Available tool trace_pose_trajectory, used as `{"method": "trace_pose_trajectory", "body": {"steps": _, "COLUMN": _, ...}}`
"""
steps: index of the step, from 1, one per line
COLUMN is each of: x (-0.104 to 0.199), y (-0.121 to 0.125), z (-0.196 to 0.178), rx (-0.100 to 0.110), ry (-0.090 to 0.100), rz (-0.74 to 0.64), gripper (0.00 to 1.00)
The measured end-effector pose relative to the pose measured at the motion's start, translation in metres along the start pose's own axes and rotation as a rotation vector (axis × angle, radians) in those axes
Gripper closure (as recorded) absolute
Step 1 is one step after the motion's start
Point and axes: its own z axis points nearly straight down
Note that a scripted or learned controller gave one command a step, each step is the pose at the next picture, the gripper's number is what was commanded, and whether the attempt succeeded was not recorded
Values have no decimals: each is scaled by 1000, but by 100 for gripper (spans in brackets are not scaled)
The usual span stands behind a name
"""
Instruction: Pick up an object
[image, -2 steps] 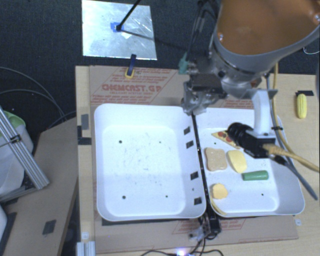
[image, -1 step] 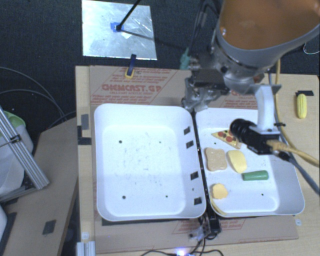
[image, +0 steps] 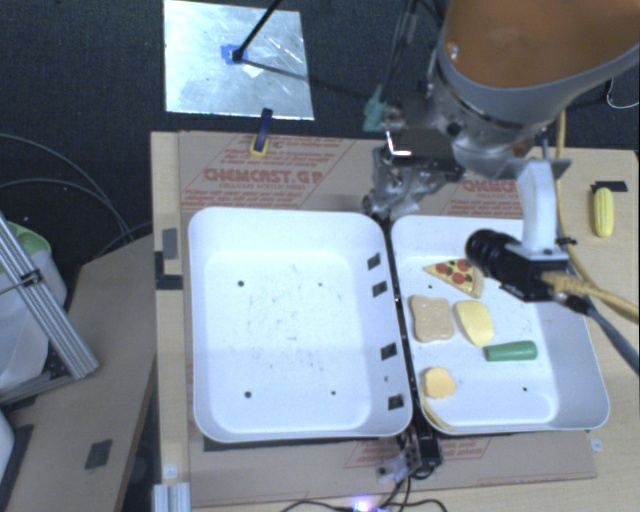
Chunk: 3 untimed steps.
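Gripper (image: 388, 200): above bins' shared far rim, finger state indeterminate | right bin (image: 570, 400): pizza slice (image: 453, 272), toast (image: 432, 318), green piece (image: 510, 350) clustered near divider.

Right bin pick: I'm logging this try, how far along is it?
Nothing looks picked yet. The pizza slice, bread slice, yellow piece, green piece and small yellow round all lie in the right bin. The tool sits at the bins' far edge, away from them. Reaching, grasping and lifting remain.
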Motion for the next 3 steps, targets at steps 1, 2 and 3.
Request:
{"method": "trace_pose_trajectory", "body": {"steps": 1, "x": -37, "y": -4, "z": 113, "rx": 21, "ry": -8, "rz": 24, "gripper": 100}}
{"method": "trace_pose_trajectory", "body": {"steps": 2, "x": -83, "y": -3, "z": 32, "rx": 1, "ry": -3, "rz": 24, "gripper": 100}}
{"method": "trace_pose_trajectory", "body": {"steps": 3, "x": -34, "y": -7, "z": 201, "rx": 26, "ry": -7, "rz": 14, "gripper": 100}}
